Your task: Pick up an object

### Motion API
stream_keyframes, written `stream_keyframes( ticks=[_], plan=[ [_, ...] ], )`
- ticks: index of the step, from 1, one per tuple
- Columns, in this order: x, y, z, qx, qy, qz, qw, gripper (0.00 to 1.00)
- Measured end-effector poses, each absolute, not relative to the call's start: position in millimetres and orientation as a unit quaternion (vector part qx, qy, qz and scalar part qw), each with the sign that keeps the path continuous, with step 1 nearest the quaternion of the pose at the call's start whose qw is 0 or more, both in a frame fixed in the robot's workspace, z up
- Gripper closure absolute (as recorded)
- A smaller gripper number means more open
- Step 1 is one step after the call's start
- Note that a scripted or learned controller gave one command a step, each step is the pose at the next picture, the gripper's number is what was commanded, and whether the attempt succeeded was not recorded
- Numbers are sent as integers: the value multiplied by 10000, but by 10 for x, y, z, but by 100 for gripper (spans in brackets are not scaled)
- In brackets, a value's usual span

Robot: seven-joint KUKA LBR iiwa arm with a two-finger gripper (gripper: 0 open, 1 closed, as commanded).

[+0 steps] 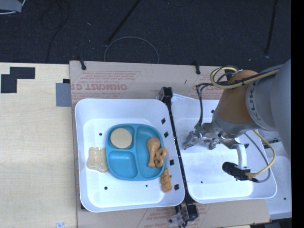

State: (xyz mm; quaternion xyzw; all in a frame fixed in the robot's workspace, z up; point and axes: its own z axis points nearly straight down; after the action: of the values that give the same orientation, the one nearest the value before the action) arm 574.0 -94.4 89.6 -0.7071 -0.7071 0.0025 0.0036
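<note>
1. Hovering over the right bin (266, 189), our hand (202, 139) sits near the divider; whether it is spread, we cannot tell.
2. We see the objects leftward: a pretzel (156, 152) on the blue tray (124, 167) in the left bin (90, 122).

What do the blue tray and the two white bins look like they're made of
Blue tray: probably moulded plastic, matte, with rounded compartment walls in one even colour. Left bin and right bin: likely thin formed plastic, smooth with a slight sheen, judging by soft rounded rims and corners.
</note>
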Motion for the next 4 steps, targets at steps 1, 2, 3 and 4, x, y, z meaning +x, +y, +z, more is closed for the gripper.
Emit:
stream_keyframes(
  ticks=[1, 2, 3, 4],
  plan=[
    [5747, -959, 1026, -7091, -7051, 18, 28, 100],
    [5806, -1021, 1477, -7093, -7049, -2, -3, 100],
    [5720, -1063, 2044, -7101, -7041, -7, -10, 100],
    [5722, -1076, 2226, -7091, -7051, -1, 1, 100]
  ],
)
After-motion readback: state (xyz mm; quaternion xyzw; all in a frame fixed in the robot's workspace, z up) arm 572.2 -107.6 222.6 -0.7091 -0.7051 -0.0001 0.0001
